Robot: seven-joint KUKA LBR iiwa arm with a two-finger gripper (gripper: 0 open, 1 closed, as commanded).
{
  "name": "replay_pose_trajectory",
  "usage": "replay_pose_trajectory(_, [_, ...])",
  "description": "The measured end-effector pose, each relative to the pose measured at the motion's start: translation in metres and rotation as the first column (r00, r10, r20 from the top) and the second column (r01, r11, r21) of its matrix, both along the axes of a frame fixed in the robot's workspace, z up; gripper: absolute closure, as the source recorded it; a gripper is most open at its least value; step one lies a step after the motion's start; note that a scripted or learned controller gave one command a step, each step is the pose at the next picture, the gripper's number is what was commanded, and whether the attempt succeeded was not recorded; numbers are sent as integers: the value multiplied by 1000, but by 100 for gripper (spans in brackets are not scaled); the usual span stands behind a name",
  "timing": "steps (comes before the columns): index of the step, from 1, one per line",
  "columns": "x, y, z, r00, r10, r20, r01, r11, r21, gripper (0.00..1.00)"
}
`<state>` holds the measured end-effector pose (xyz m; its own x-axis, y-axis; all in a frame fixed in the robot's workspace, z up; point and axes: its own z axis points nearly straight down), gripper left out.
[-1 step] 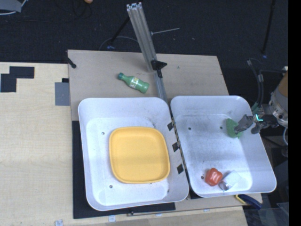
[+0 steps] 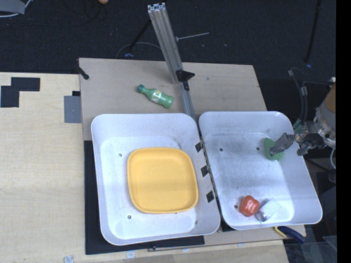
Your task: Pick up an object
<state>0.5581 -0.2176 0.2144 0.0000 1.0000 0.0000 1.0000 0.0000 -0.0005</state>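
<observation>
A yellow plate (image 2: 162,179), square with rounded corners and a raised rim, lies flat in the left bin (image 2: 104,141), a little left of the frame's middle. Above that bin, on the bare table (image 2: 230,86), a small green bottle (image 2: 155,96) lies on its side; it has a pale label, but no writing can be read. A slanted metal rail (image 2: 167,37) rises from the table's top centre.

In the right bin (image 2: 241,125) a red object (image 2: 248,205), rounded and glossy, sits near the lower edge, touching a small grey piece (image 2: 261,216) just to its right. Near the bin's upper right wall lies a green object (image 2: 272,148), small and roundish, partly covered by the jaws (image 2: 289,142), which reach in from the right edge. One dark finger lies over the green object; whether the jaws are apart or together cannot be told.
</observation>
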Motion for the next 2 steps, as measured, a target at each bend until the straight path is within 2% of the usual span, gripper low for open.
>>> replay_pose_trajectory(2, [6, 3, -93, 1000, 1, -3, -1, 1000, 1, 0])
